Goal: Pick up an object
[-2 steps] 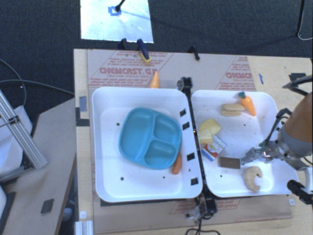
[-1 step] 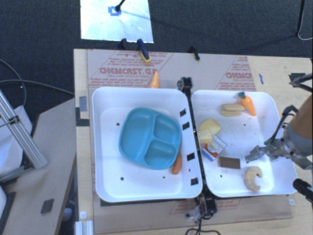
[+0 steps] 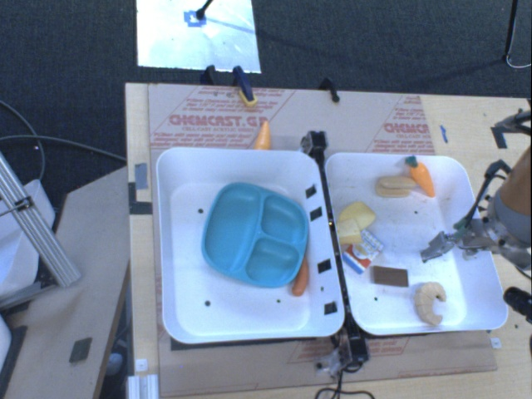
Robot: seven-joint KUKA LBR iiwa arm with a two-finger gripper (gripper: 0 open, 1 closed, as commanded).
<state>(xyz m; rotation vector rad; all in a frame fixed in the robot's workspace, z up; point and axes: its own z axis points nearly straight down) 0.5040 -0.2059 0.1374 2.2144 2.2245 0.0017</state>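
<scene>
Grey gripper (image 3: 445, 246) over right bin (image 3: 478, 302), finger state unclear, nothing visibly held. Approach step; next likely descend onto brown block (image 3: 389, 276) or croissant (image 3: 430, 301).

bins (image 3: 249, 327): glossy white plastic | tray (image 3: 253, 233): smooth blue plastic

Big red letters are printed on the brown board (image 3: 349, 115) under the two white bins. On the left side they read "CHEMCAST GP" (image 3: 218, 121). The same red print (image 3: 407, 128) is on the right side, but it is too faint to read. Smaller red words beside them are too blurry to read.
</scene>
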